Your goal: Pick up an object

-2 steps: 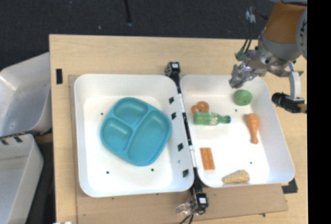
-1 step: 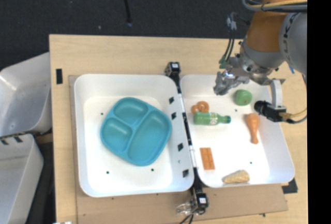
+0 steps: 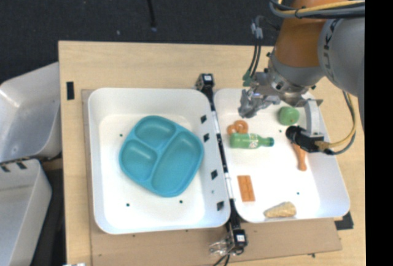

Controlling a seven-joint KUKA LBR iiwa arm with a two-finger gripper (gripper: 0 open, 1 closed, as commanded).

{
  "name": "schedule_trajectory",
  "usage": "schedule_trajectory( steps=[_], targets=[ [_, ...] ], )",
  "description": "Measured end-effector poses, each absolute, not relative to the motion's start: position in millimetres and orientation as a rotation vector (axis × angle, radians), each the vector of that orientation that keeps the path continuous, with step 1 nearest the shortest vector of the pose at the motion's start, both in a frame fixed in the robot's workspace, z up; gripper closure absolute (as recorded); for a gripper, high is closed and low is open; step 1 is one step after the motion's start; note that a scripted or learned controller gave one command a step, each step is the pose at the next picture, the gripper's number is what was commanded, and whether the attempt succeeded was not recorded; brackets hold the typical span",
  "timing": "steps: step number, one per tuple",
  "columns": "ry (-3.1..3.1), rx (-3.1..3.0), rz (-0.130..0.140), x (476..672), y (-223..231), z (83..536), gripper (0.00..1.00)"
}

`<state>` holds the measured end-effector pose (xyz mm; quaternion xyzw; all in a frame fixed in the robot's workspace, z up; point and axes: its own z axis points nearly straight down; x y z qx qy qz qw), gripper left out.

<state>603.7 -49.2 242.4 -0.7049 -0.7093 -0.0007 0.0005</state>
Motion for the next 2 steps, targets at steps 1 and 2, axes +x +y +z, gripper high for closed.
schedule_trajectory(
  steps=[1,2],
  targets=[
    [-2.227,-2.213,-0.001,577.2,-1,250,1.0],
    [-2.227,-2.215,0.001,565.0,48,237,1.0]
  ],
)
